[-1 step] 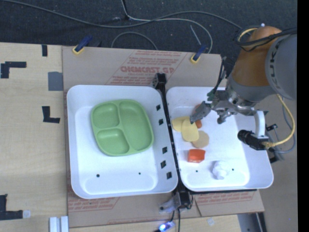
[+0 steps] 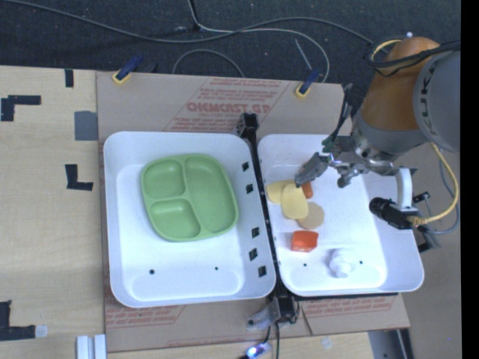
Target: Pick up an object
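Observation:
The right bin [image 2: 374, 238] holds a cluster of small items: a yellow piece [image 2: 278, 193], a pale yellow piece [image 2: 294, 203], a tan round piece [image 2: 312, 216], an orange-red block [image 2: 304, 240] and a white lump [image 2: 341, 262]. A small orange piece [image 2: 307, 191] lies just under the gripper's left finger. My gripper [image 2: 327, 172] hangs above the upper middle of this bin, fingers spread apart with nothing between them. The arm comes in from the right.
The left bin [image 2: 127, 253] holds a green divided plate [image 2: 189, 197]. A black divider with clips [image 2: 258, 215] runs between the bins. A black cable fitting [image 2: 389, 210] hangs over the right bin's right side. Cardboard lies under both bins.

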Controlling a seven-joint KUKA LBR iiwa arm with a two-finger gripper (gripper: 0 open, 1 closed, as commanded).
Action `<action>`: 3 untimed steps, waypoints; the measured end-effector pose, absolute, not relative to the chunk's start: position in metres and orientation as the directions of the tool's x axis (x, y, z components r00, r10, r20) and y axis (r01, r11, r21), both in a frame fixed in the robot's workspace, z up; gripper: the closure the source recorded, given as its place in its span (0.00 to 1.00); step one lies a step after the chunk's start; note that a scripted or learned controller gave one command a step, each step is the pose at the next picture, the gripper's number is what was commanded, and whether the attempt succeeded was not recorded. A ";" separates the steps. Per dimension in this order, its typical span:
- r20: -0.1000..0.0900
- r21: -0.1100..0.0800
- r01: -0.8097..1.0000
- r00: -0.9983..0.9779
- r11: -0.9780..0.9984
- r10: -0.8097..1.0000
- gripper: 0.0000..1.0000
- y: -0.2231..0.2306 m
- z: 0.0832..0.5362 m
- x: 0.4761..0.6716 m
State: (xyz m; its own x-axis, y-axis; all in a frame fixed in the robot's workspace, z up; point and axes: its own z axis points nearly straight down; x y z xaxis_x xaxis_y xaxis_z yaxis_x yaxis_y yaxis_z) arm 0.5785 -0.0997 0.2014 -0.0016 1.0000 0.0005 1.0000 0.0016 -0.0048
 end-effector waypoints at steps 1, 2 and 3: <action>0.001 -0.010 1.000 -0.002 0.002 1.000 0.00 -0.096 0.153 0.583; 0.000 -0.010 1.000 -0.001 0.001 1.000 0.00 -0.100 0.087 0.579; 0.000 -0.003 1.000 -0.002 0.002 1.000 0.00 -0.100 0.084 0.580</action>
